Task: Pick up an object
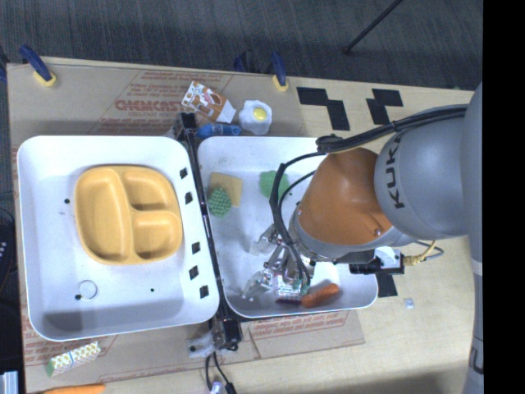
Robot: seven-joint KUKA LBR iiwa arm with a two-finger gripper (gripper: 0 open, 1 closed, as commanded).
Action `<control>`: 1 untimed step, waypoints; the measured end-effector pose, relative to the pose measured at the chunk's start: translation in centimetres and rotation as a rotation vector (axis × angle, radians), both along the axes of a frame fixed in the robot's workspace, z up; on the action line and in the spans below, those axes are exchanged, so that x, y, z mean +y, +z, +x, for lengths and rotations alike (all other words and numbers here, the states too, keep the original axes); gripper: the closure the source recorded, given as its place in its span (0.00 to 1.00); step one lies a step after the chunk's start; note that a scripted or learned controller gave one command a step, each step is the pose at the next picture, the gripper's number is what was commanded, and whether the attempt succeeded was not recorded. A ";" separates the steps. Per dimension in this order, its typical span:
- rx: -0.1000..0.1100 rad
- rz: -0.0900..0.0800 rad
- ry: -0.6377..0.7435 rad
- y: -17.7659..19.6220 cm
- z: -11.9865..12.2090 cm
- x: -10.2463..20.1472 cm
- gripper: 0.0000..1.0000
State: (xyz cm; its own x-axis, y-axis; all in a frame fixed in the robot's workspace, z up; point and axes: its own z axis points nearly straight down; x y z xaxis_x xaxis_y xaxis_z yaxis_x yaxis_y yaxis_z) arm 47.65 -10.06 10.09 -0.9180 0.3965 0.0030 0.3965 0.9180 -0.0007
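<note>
Orange carrot (321, 295) lies just beside the gripper (279, 279) (right bin (246, 150)).

tray (129, 213) in left bin (41, 220)

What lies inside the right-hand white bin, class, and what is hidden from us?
The right bin holds a yellow sponge with a green scrubber, a green object and an orange carrot-like item beside the gripper. The arm covers the bin's right part.
</note>
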 end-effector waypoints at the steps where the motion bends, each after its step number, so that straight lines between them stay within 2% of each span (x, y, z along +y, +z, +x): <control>1: 0.003 0.001 0.246 -0.9 -0.1 0.8 0.00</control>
State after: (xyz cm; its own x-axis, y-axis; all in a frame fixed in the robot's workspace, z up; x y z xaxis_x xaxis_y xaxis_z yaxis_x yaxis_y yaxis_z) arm 47.59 -9.29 9.16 -0.9870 0.1609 0.0064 0.1609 0.9870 -0.0001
